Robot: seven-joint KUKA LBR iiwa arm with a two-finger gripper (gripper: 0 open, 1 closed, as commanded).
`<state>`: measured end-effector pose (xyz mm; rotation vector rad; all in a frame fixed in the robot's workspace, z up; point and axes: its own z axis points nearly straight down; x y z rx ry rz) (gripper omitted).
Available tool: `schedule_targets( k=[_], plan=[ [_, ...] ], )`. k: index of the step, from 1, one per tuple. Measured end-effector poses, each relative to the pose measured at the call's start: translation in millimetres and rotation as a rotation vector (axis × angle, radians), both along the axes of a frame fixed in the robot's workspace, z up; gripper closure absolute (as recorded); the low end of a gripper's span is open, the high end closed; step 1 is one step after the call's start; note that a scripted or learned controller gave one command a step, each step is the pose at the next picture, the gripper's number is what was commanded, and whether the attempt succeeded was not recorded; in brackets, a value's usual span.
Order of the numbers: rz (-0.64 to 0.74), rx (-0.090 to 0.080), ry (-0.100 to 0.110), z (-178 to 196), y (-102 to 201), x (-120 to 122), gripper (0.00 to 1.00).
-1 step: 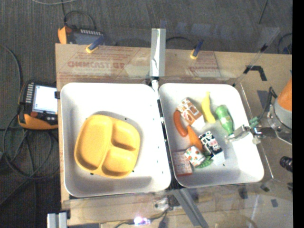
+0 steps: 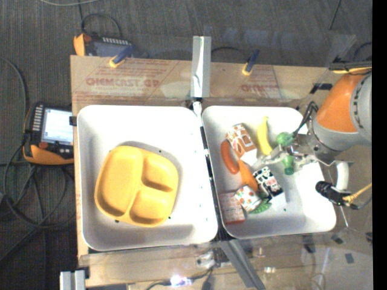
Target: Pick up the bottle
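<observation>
Bottle (image 2: 285, 151), green, lies in right bin (image 2: 314, 219) just beside banana (image 2: 263, 136); gripper (image 2: 289, 156) sits over it, fingers' spread: cannot tell; advise centring on bottle body, closing firmly, lifting straight; avoid snagging the neighbouring clutter.

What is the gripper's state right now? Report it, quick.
Gripper: low in the right white bin, over the green bottle beside the yellow banana; open, shut or holding cannot be told.
</observation>
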<state>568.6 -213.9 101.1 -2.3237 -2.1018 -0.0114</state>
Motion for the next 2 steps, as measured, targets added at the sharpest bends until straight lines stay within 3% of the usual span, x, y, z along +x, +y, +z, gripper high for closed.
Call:
schedule_targets(
  k=[1, 2],
  plan=[
    [0.002, -0.004, 0.002, 7, 0, 0, 1.0],
    [-0.098, -0.015, 0.003, 139, 35, 14, 1.0]
  ],
)
